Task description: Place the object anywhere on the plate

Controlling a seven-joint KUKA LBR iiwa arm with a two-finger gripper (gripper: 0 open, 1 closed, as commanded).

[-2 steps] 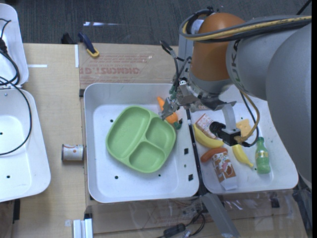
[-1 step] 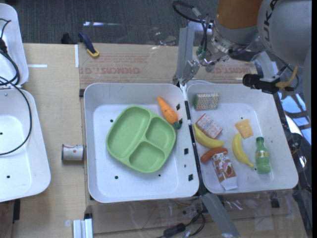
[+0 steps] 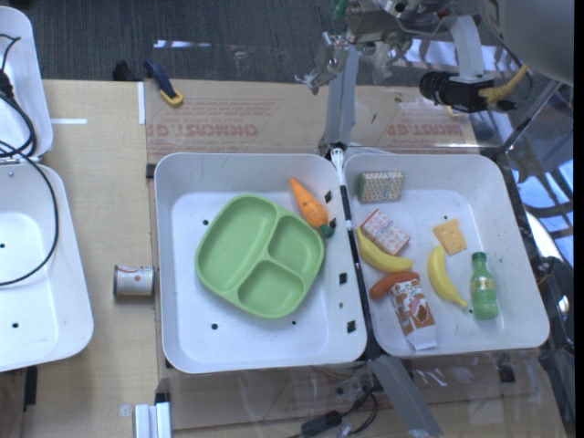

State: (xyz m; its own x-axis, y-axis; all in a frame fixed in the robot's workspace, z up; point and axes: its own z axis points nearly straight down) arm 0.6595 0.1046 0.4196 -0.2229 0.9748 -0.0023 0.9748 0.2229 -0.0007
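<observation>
Green plate [image 3: 260, 258] sits bare in the middle of the left bin [image 3: 173, 245]; a toy carrot [image 3: 309, 203] lies just off its upper right rim, near the divider between the bins. Pincer [image 3: 321, 69] hangs above the far edge of the bins, fingers spread, gripping nothing. Judgement: the pick is not yet begun, and the next move calls for a descent onto the carrot, likely the intended object.

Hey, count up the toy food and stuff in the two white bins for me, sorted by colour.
Green: 3, the plate, bottle, sponge block
Yellow: 3, banana, banana, cheese
Orange: 2, carrot, sausage
Red-and-white: 2, box, carton
Total: 10
</observation>
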